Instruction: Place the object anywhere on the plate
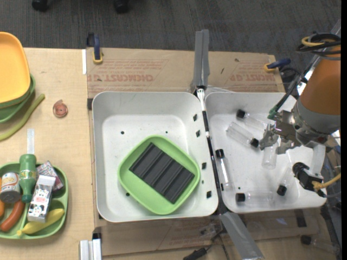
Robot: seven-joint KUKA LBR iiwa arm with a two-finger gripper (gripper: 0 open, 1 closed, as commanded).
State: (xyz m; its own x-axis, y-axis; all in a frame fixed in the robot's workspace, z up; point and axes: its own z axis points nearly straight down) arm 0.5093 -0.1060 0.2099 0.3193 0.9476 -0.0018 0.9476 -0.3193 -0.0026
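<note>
Camera view: green plate [128, 167] in left bin [103, 145], vials [238, 131] in right bin [227, 104].

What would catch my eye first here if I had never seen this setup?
Probably the green plate with a dark ridged slab on it, lying in the left white bin. Next, the grey and orange arm, its claw low over small clear black-capped tubes scattered in the right bin.

Left bin [108, 145]: green plate [158, 175] with a dark ribbed insert, tilted diagonally. Right bin [238, 104]: several clear vials with black caps [242, 132], scattered. Gripper [269, 140] hangs low over the right bin among the vials. Bench left side: yellow dish [12, 69], toy-food tray [32, 210].
</note>
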